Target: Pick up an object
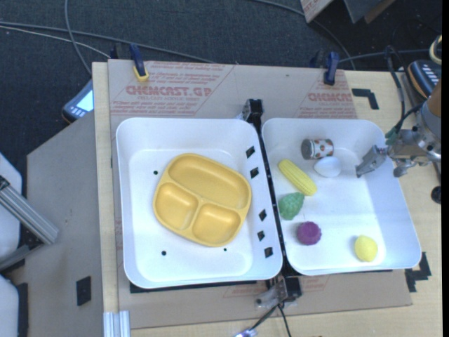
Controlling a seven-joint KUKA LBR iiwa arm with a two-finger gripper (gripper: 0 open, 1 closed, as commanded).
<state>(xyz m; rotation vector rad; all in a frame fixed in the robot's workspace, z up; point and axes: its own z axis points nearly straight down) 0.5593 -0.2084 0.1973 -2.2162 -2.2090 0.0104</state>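
Over the right bin (393, 209), the tool (375, 161) hangs low; its state is unclear.

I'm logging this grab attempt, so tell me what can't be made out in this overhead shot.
- End effector, camera view: too small and blurred to tell whether it is open or shut.
- Small can, camera view: print on its label too small to read.
- Robot arm, camera view: cut off by the right edge.
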